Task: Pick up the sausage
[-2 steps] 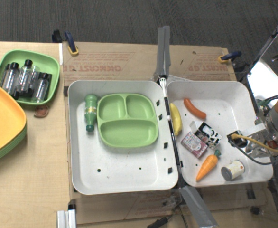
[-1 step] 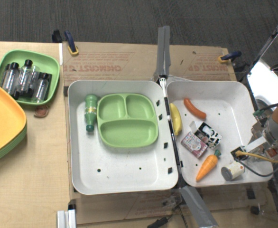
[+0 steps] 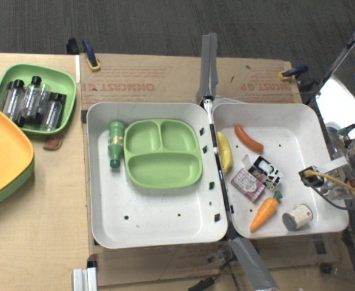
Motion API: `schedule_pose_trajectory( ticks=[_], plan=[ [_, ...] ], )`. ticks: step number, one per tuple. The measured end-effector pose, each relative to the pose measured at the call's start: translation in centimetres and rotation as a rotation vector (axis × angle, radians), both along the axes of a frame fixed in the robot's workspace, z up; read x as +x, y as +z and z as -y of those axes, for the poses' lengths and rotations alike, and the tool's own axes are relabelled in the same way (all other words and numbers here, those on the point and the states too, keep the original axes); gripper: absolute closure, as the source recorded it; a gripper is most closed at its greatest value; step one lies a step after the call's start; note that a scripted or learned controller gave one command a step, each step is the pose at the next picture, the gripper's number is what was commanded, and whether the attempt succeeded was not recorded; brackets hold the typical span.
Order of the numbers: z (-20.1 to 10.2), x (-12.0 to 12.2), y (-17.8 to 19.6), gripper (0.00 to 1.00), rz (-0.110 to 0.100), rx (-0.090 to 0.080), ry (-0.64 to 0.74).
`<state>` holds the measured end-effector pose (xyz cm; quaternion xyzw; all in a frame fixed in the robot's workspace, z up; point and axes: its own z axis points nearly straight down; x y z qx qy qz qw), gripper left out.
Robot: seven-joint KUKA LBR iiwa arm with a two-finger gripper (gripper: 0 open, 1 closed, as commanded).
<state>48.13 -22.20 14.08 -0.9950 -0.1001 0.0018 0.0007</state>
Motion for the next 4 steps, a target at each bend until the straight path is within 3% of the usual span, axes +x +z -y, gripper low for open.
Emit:
schedule_pose_trajectory(
  ticks=[1, 2, 3, 4],
  plan=[
    [0.0, -0.5, -3.0, 1.0, -0.001, 0.003, 0.161],
    [0.0, -0.5, -1.6, 1.0, 0.0, 0.0, 0.047],
    [-4.7, -0.5, -1.6, 1.0, -0.001, 0.002, 0.185],
    [0.0, -0.5, -4.6, 1.0, 0.0, 0.004, 0.477]
  ],
)
